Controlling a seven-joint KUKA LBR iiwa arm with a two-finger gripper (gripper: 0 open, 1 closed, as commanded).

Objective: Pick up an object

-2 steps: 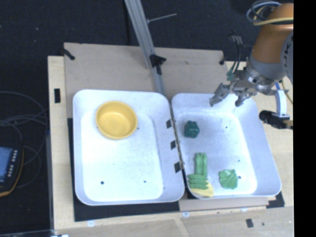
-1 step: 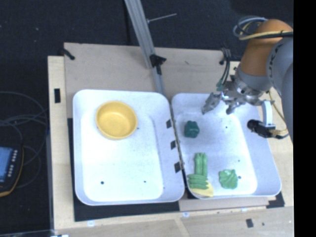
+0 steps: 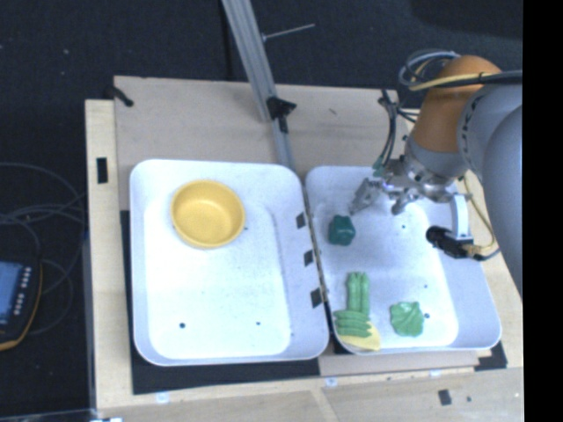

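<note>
Nearest to me, along the front wall of the right-hand shallow white plastic bin [image 3: 471, 310], lay two soft green things: a long green ribbed toy with a yellow tip [image 3: 355, 310], hard against the front left corner, and just to its right a small flat leaf-shaped green piece [image 3: 406, 317], apart from it. Further back in that same bin, close to its left wall, sat a small dark green blocky object [image 3: 341, 230], on its own with bare white floor around it.

The left-hand shallow white plastic bin [image 3: 211, 323] lay against the right bin's left wall. It held a round yellow plastic bowl [image 3: 208, 213], standing upright in the back left part, well away from the dividing edge.

At the back of the right bin the grey arm with its orange band [image 3: 447, 104] reached in, and its metal two-finger gripper [image 3: 380, 197] hung over the rear of the bin, up and to the right of the dark green block, near it but not touching. The fingers stood spread apart with nothing between them.

Behind both bins a slanted grey metal rail [image 3: 253, 60] rose from the bench.
</note>
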